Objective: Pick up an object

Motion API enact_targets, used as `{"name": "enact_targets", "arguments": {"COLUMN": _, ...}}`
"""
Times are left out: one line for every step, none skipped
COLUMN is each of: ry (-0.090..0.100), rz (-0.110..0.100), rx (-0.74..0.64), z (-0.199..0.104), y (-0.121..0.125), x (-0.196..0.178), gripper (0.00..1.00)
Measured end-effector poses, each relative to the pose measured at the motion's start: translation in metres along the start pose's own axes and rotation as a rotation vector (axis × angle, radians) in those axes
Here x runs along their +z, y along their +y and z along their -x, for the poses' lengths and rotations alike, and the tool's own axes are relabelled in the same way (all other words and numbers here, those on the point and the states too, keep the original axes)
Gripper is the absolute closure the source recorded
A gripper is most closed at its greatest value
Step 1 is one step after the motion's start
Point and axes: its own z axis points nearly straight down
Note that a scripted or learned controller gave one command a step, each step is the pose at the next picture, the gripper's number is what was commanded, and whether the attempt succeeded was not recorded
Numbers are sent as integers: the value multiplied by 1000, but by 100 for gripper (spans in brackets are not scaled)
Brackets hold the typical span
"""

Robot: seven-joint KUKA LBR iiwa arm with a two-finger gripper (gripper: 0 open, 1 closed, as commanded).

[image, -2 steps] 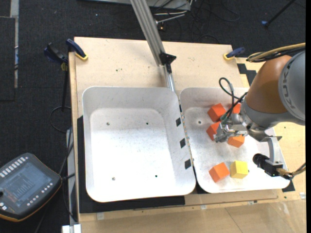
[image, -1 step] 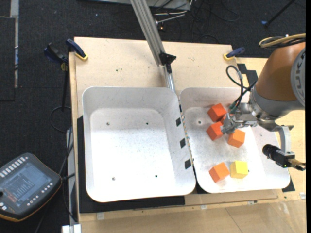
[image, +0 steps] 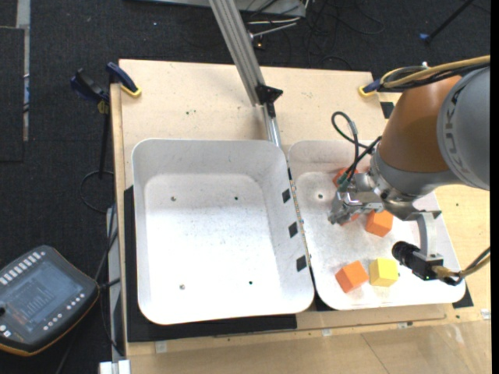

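Pincer (image: 343, 213), its state impossible to tell, sits low in the right bin (image: 327, 287) toward the worktop's right edge, just beside an orange block (image: 380, 224); approach step, so next comes closing, then lifting.

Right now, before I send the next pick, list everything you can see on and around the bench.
left bin: 1, white, left half of the bench.
right bin: 1, white, right half of the bench, holding the blocks.
orange blocks: 2, one near the right bin's front edge, one further back beside the gripper.
yellow block: 1, just right of the front orange block.
red-orange object: 1, partly hidden behind the gripper; cannot tell what it is.
clamps: 2, yellow-tipped, at the bench's back corners.
metal pole: 1, grey, slanting down to the bins' back edge.
pendant: 1, grey and orange, on the floor, left.
gripper: 1, metallic, low over the right bin.
arm: 1, grey with orange band, from the right.
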Motion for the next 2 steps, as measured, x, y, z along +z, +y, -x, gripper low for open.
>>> {"name": "enact_targets", "arguments": {"ry": 0, "rz": 2, "rx": -2, "z": -61, "y": -7, "x": -16, "gripper": 100}}
{"name": "enact_targets", "arguments": {"ry": 0, "rz": 2, "rx": -2, "z": -118, "y": -21, "x": -31, "gripper": 100}}
